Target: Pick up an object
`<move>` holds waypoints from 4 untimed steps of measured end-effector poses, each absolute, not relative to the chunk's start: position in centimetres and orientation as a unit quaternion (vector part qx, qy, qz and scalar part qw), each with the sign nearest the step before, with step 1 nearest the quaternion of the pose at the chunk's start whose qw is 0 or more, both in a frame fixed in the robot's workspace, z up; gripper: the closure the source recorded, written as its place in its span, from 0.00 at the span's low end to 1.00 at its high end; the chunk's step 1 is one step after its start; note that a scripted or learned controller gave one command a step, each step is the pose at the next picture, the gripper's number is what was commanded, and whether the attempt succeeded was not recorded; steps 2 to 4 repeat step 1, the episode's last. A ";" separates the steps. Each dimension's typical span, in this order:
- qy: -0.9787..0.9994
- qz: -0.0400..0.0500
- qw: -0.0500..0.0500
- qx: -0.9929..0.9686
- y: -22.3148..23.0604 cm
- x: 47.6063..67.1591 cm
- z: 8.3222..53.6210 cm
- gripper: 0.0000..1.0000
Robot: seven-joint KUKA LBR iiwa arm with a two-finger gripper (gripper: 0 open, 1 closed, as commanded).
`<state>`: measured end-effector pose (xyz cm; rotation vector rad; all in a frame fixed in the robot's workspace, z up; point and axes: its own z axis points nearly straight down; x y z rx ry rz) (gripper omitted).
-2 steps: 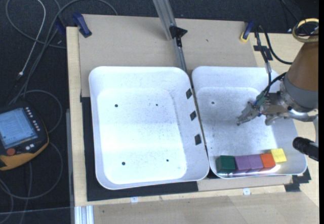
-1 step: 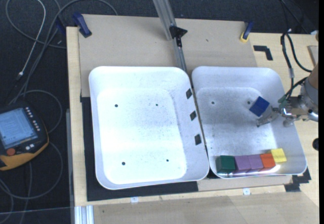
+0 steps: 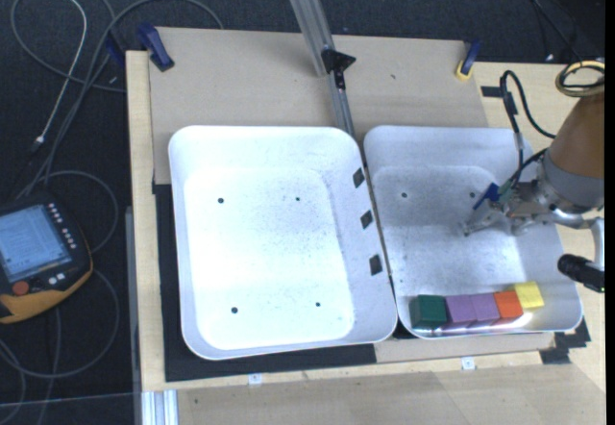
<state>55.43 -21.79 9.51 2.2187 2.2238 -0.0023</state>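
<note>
A row of blocks (image 3: 478, 307) lies at the near edge of the right bin (image 3: 423, 159): green, purple, orange, yellow, touching side by side. None is lifted yet, so the picking is not done. The end effector (image 3: 480, 221) hangs low over the bin's middle, apart from the blocks. It has nothing in it, and its fingers look a little spread. The left bin (image 3: 192, 149) sits beside, on the desk (image 3: 240, 77).
</note>
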 end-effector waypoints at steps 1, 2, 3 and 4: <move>0.709 0.002 0.003 0.705 -21.7 63.6 10.1 0.00; 0.709 0.002 0.003 0.705 -21.7 63.6 10.1 0.00; 0.709 0.002 0.003 0.705 -21.7 63.6 10.1 0.00; 0.709 0.002 0.003 0.705 -21.7 63.6 10.1 0.00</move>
